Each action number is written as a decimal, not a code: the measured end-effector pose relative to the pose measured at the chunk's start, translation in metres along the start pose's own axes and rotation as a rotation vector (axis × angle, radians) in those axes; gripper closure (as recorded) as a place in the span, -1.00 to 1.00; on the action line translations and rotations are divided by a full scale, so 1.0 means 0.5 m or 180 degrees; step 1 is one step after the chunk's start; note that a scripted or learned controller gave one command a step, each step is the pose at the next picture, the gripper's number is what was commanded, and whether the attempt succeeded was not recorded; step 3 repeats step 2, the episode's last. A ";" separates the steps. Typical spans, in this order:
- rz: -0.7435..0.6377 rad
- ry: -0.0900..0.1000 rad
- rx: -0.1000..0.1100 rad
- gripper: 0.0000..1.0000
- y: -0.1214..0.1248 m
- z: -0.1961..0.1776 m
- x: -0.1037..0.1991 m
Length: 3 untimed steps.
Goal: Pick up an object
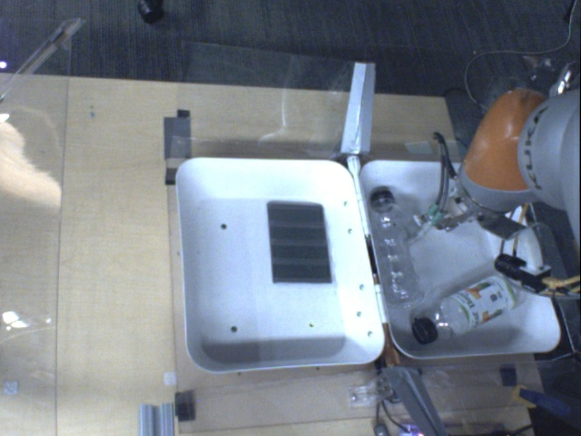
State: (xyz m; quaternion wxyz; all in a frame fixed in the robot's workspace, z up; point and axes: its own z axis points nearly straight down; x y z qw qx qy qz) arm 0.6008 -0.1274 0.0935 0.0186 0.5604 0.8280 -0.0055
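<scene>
My view: end effector low in right bin, can't tell its state. Clear bottle lies along left wall, second bottle near front. Arm placed for clear one, I guess.

Left bin with dark ridged block, right bin with two clear bottles

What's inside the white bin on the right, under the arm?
Two clear plastic bottles: one along the right bin's left wall, one labelled near the front. The arm covers the bin's far right corner.
</scene>
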 end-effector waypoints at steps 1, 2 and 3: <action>-0.0008 -0.0013 -0.0015 -1.00 0.043 -0.004 -0.017; -0.0473 -0.0005 -0.0044 -1.00 -0.004 -0.007 0.043; -0.0473 -0.0005 -0.0044 -1.00 -0.004 -0.007 0.043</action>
